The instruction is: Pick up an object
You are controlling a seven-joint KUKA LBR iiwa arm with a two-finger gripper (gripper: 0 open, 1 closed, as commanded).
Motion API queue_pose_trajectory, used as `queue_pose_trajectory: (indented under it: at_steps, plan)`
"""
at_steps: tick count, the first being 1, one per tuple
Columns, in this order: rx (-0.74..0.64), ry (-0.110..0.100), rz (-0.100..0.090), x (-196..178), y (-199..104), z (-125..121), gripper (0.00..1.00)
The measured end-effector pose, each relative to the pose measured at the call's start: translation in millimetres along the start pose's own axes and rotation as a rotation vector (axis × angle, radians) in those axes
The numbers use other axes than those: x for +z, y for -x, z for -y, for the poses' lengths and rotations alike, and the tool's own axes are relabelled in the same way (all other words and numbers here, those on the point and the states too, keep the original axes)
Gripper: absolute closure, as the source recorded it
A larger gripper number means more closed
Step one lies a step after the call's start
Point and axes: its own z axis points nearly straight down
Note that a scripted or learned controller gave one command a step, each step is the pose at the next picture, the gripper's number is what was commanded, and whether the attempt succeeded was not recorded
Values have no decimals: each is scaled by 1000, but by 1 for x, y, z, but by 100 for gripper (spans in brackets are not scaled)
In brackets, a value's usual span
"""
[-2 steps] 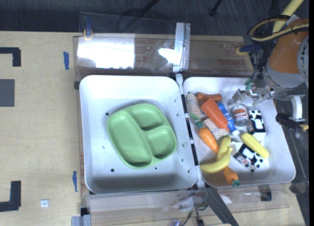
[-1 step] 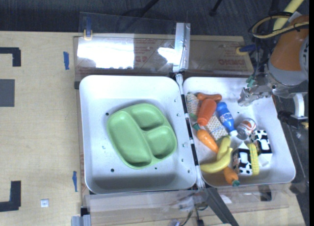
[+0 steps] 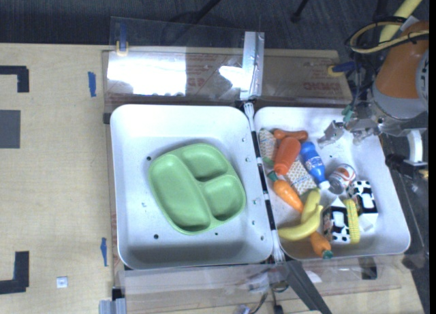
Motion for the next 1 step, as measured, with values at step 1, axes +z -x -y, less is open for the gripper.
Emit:
queue_pose_trajectory:
  at_steps: [1]
  plan:
    - [-12,-10,-6,-17,-56,54,0]
